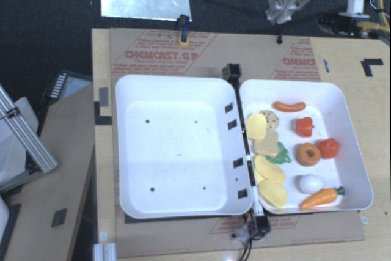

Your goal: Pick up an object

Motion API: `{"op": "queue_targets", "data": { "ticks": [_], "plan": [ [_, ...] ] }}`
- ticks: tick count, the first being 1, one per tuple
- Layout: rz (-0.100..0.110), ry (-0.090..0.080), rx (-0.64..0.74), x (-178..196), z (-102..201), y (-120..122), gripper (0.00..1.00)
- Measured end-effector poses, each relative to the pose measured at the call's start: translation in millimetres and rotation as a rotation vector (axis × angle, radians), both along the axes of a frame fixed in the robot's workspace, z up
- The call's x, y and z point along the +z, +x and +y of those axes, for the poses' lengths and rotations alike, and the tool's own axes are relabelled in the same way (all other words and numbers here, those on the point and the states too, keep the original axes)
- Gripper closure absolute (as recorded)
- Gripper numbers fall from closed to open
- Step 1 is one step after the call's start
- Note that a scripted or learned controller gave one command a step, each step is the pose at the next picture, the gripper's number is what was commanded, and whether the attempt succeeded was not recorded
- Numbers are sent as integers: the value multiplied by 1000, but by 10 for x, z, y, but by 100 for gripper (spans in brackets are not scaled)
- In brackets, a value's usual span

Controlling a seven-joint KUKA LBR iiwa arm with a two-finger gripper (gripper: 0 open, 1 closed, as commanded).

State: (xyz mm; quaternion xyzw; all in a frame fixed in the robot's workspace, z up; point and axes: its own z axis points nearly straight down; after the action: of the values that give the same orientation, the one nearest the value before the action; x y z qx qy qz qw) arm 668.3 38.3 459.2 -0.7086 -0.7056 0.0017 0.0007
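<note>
Toys fill the right bin (351,125): three yellow chips (256,126), one sausage (289,107), doughnut (308,154), egg (310,183), carrot (319,197), two red pieces (328,148). Upper right, the gripper (281,4) hangs well apart; whether spread, cannot tell.

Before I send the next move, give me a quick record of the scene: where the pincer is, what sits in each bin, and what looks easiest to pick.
pincer: raised above the bench, behind the right bin, nothing seen in it
right bin: holds toy food
items: sausage, doughnut, egg, carrot, tomato, yellow chips
left bin: bare white floor in view
likely easiest pick: sausage, lying apart at the back
</note>
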Motion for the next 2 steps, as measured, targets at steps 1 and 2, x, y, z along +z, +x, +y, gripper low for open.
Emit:
{"op": "queue_targets", "data": {
  "ticks": [1,2],
  "plan": [
    [-10,2,10,708,403,2,100],
    [-4,1,2,592,-107,1,100]
  ]
}}
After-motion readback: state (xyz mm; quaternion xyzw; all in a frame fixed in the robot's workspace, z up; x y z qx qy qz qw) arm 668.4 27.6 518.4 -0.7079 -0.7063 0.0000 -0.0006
